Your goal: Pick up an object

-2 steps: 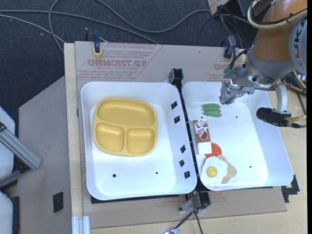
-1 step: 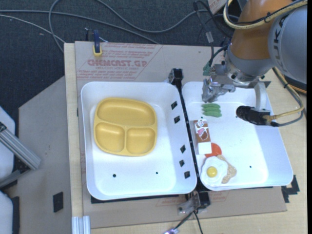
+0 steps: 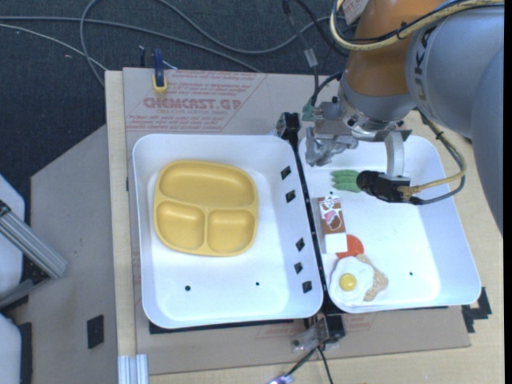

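Observation:
My gripper (image 3: 318, 152) hangs over the far left corner of the right bin (image 3: 424, 238), close to the divider between the bins. A small green toy vegetable (image 3: 345, 180) lies just below and to the right of it, apart from it. Further down along the bin's left side lie a brown and white snack piece (image 3: 330, 212), a red and white piece (image 3: 345, 246) and a toy fried egg (image 3: 357, 282). I see nothing held in the gripper.
A yellow three-compartment plate (image 3: 206, 207) sits in the left bin (image 3: 240, 294). A black connector with a yellow cable (image 3: 384, 186) hangs from the wrist over the right bin, beside the green toy. The big grey and orange arm (image 3: 400, 38) covers the far right.

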You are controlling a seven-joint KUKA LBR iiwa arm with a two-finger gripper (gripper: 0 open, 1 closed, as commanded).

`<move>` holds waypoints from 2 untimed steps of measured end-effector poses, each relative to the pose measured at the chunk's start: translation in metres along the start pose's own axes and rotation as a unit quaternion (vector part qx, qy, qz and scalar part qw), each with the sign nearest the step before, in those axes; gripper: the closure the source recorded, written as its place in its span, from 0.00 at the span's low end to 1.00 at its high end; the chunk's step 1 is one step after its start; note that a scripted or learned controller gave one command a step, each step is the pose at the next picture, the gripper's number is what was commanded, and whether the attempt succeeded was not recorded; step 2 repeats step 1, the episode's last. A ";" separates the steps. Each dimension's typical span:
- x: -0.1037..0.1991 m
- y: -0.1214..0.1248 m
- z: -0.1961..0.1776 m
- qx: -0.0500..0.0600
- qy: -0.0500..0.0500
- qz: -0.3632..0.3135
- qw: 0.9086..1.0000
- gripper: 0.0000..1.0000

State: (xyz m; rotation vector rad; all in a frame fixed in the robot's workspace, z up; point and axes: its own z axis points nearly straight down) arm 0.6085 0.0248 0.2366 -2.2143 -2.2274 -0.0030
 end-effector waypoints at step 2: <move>0.054 -0.002 0.014 0.002 0.000 0.000 1.000 1.00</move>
